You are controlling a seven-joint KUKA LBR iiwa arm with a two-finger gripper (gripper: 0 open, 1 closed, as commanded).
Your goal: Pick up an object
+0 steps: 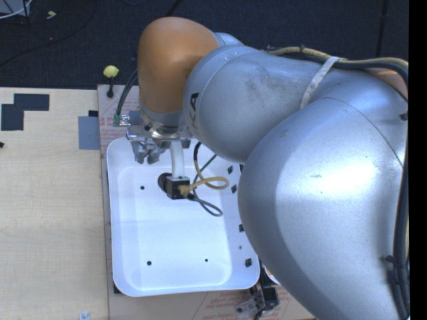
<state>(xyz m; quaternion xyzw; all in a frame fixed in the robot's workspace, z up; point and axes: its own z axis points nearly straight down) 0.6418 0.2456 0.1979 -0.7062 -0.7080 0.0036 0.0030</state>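
hand [149, 153] | over white bin [167, 245] far end; yellow ball [111, 72] beyond, outside

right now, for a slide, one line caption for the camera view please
Grey KUKA arm reaches in from the right, its end effector at the far left corner of a shallow white bin.

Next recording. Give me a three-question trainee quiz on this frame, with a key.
1. True or false: the gripper is over the far left part of the white bin.
2. Where is the small yellow object? A) inside the white bin B) outside the bin, against the dark background beyond it C) in the gripper
3. Fill in: the band above the wrist is ____.
Key: 1 true; 2 B; 3 orange.
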